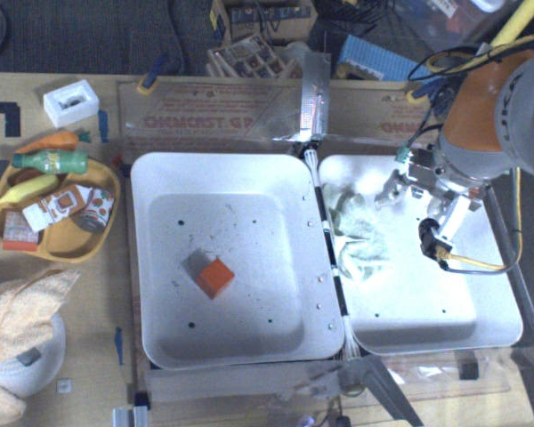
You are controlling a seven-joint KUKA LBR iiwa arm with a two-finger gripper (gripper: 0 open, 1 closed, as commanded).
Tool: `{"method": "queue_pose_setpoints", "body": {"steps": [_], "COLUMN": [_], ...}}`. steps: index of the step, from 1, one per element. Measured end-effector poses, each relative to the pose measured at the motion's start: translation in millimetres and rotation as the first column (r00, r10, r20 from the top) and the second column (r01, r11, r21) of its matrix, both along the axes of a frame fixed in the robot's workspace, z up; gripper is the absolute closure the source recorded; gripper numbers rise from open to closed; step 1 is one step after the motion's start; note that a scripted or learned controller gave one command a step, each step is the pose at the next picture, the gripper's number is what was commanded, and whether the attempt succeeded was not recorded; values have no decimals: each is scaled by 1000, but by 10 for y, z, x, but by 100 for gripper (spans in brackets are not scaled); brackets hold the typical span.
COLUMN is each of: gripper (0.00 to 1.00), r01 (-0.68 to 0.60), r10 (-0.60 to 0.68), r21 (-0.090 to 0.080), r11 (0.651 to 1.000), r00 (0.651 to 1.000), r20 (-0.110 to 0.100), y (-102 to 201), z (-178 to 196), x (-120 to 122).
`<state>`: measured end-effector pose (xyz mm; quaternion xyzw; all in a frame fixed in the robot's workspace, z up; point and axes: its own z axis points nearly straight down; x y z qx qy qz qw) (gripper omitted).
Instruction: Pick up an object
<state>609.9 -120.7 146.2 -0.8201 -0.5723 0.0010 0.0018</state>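
Note:
An orange block (pixel 216 277) lies in the left bin (pixel 160 185), slightly left of its middle, with a dark shadow beside it. A pale green, crumpled soft item (pixel 358 236) rests against the left wall of the right bin (pixel 481 314). The grey arm with its orange band (pixel 479 114) reaches in over the right bin's far right corner. Its gripper (pixel 394 188) hangs low over the far part of that bin, just right of and beyond the crumpled item and far from the orange block. Nothing shows in the gripper.
A yellow bowl (pixel 76 247) of toy food sits at the left of the bench, with a cloth (pixel 22 314) below it. A yellow cable (pixel 467 261) loops off the wrist over the right bin. A clear plastic sheet (pixel 222 114) lies behind the bins.

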Motion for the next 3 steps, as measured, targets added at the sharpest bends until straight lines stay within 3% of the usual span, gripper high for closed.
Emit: {"method": "queue_pose_setpoints", "body": {"steps": [1,2,3], "gripper": [0,0,0], "r01": [25,-61,195], "r10": [-25,61,-195], "r21": [-4,-2,-4], "r11": [1000,998,981], "r00": [1000,998,981], "r20": [6,2,6], "y": [-475,-783,-687], "z": [223,263,1041], "x": [-105,-264,-479]}}
